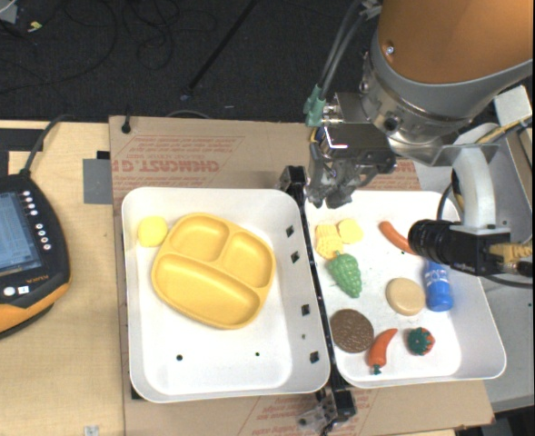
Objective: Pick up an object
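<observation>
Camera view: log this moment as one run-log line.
gripper: over right bin back-left corner | nearest: yellow corn | holding: nothing seen | left bin: yellow tray

Even overhead lighting, white bins bright without glare, soft faint shadows, dark background, slightly soft focus throughout.

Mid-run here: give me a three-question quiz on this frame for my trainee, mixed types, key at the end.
1. True or false: the yellow tray lies in the right bin.
2. What lies just left of the tray? A) yellow disc B) blue bottle C) green grapes
3. Which bin is the gripper over?

Key: 1 false, it lies in the left bin. 2 A. 3 the right bin, at its back left corner.
</observation>
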You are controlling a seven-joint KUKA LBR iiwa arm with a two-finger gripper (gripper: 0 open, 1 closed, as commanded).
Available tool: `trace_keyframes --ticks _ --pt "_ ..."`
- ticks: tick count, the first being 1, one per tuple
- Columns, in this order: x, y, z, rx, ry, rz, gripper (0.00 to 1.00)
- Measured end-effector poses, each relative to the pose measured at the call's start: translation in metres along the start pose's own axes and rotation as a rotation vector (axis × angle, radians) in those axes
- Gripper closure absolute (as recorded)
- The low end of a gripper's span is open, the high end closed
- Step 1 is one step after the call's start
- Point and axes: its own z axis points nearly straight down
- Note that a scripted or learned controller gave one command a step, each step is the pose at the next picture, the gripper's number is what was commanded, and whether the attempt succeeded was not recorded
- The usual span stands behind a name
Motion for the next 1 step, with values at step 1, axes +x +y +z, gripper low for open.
trace_keyframes --ticks 1 --pt "-0.0408 0.047 0.0535 -0.01 0.0 0.039 1.0"
